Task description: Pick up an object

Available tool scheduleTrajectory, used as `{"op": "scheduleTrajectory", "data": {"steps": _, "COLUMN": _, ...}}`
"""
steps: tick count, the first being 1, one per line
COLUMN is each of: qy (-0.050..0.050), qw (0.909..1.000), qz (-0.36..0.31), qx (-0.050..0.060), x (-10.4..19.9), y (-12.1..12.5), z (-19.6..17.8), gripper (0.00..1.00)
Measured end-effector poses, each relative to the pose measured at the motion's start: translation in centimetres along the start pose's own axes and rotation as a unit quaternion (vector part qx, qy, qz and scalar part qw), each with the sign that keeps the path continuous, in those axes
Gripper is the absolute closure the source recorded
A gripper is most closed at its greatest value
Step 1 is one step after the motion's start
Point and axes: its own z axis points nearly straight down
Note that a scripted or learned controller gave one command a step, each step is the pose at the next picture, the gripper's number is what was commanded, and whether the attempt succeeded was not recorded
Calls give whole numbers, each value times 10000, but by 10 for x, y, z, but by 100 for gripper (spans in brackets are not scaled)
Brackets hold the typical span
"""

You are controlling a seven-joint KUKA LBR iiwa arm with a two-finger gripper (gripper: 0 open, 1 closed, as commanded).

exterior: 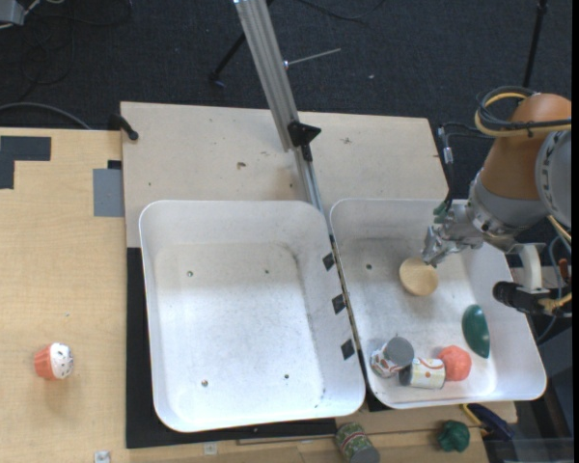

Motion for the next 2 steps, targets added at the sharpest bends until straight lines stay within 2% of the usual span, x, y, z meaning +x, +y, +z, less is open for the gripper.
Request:
{"op": "scheduleTrajectory", "data": {"steps": 1, "qy": -5, "qw": 10000, "qz": -14, "qx": -32, "x": 8, "y": -2, "z": -58, "gripper": 100}}
{"op": "scheduleTrajectory", "data": {"steps": 2, "qy": -7, "qw": 10000, "qz": -10, "qx": -29, "x": 7, "y": -1, "z": -97, "gripper": 100}}
